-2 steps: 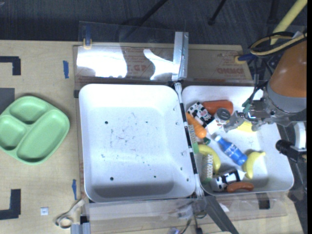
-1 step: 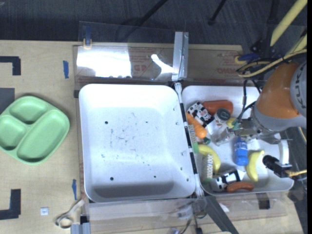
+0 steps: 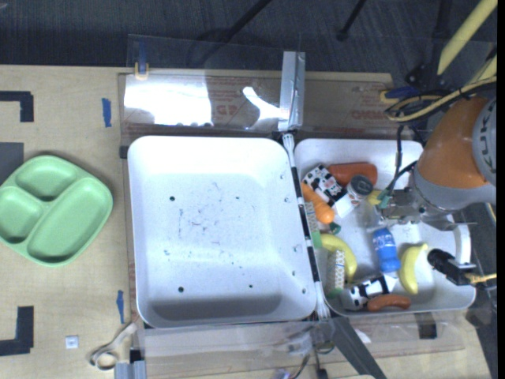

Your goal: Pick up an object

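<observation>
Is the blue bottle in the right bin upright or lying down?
Lying down. The blue bottle rests on its side on the right bin floor, lengthwise toward the camera, beside a yellow banana.

Faint reddish print ran along the cardboard strip behind the bins, too blurred to be read

Light falls evenly and fairly bright from overhead. The strongest glare sits on the clear plastic sheet standing behind the large white left bin, well to the left of the gripper, where a white patch washes out the surface. That bin's floor shades to grey along its near edge. The dark carpeted floor at the top is dim. Small items near the gripper look soft and slightly blurred.
</observation>
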